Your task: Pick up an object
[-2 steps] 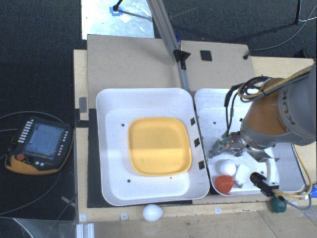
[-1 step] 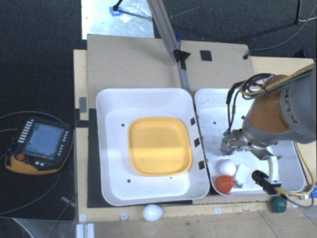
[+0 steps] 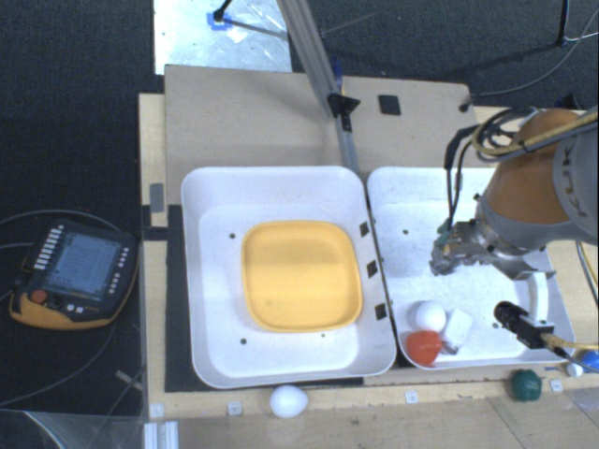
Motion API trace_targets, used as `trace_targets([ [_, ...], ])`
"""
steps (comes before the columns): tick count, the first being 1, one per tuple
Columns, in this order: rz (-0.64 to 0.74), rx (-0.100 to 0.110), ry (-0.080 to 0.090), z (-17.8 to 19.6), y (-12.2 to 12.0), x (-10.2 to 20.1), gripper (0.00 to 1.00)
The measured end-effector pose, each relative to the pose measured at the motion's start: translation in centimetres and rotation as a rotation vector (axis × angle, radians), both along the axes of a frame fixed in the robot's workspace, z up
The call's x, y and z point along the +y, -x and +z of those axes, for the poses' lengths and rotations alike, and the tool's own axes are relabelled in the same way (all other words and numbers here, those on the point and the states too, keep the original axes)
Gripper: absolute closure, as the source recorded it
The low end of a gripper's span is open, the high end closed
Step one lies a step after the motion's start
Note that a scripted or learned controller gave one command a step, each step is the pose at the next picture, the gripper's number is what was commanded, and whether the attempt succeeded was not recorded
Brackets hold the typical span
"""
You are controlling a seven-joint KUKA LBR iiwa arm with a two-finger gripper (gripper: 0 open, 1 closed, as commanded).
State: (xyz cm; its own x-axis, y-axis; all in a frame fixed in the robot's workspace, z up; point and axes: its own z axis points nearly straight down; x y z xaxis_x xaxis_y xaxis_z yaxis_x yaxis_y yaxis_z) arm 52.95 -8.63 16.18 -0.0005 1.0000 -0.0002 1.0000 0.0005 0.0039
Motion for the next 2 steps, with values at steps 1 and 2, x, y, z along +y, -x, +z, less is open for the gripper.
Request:
trace_targets([
  [1,0.0,-0.001,0.0,5.2,-0.1,0.0,1.0],
  [2,0.004,0.003,-0.001,4.5,-2.0,5.0,1.0],
])
